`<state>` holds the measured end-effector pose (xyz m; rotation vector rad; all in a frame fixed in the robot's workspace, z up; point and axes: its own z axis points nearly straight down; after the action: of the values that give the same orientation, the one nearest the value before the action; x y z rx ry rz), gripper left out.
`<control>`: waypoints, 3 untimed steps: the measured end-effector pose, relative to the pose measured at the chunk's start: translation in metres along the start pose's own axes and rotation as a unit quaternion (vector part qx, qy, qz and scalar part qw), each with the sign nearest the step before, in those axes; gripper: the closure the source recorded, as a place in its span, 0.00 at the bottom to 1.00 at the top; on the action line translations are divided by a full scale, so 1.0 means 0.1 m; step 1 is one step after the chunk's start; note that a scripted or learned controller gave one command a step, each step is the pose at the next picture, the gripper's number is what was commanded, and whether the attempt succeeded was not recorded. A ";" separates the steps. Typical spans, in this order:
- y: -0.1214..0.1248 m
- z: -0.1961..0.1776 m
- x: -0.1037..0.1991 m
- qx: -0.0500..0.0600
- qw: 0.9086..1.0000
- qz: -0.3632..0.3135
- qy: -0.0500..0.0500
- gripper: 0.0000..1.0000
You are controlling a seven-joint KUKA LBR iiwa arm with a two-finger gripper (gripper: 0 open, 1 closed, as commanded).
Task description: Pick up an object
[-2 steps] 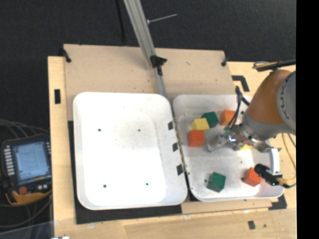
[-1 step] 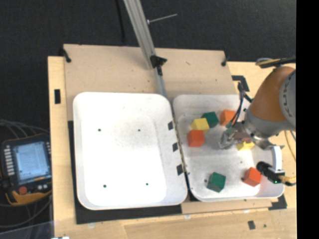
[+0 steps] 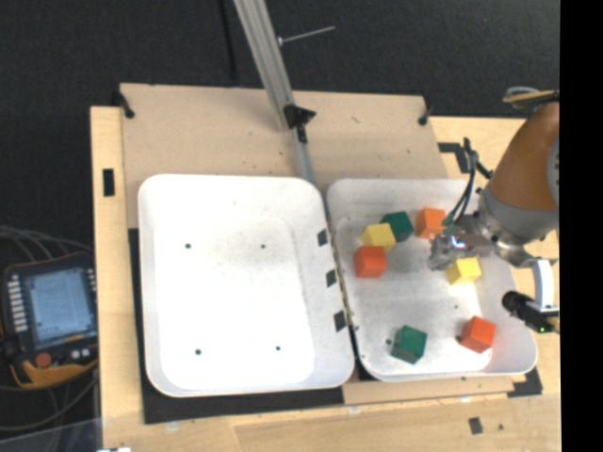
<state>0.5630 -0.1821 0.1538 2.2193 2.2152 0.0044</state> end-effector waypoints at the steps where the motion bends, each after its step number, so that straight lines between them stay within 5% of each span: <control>1: -0.08 -0.54 -0.04 -0.001 1.000 0.001 0.000 1.00; 2: -0.06 -0.73 -0.06 0.001 1.000 -0.003 0.000 1.00; 3: -0.07 -0.82 0.41 0.002 1.000 -0.005 0.002 1.00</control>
<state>0.5557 -0.1413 0.2358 2.2127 2.2288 0.0040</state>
